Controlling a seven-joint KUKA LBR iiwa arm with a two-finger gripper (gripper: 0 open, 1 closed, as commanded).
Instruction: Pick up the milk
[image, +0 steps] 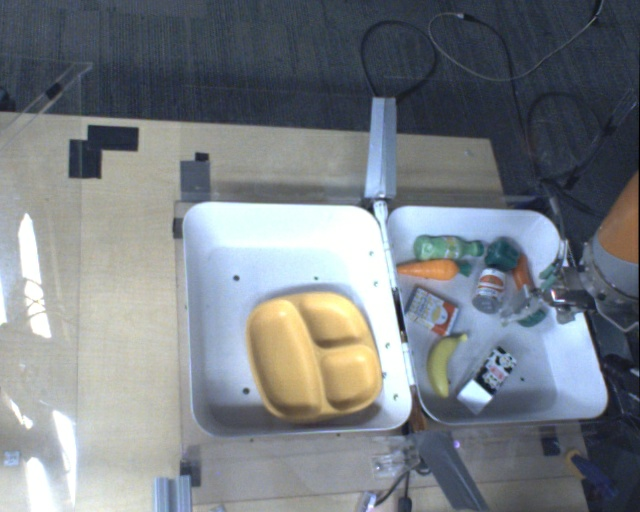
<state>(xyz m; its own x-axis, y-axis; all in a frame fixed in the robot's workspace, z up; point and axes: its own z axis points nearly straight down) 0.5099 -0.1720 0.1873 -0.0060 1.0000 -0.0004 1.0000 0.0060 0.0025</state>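
Nearest the camera, at the bottom edge of the frame, sits a grey bracket below the seam between the two bins. Just above it, lower middle of the right bin: the milk, a small carton with black-and-white cow patches, lying on its side, long axis on a diagonal, lower-left to upper-right. The banana is just beside it on the left, close but apparently not touching. The gripper is at the right edge of that bin, mid-height, arm coming in from frame right with the orange band at the frame edge. Can't tell the state of the fingers, too blurred and cluttered there; nothing of the milk is between them. So the milk lies down and left of the gripper in frame, clear floor between. My read: the next move is a shift to lower left plus descent, with wrist turned to close across the carton's short side. Risk: clipping the banana. Left bin holds the yellow tray, irrelevant.
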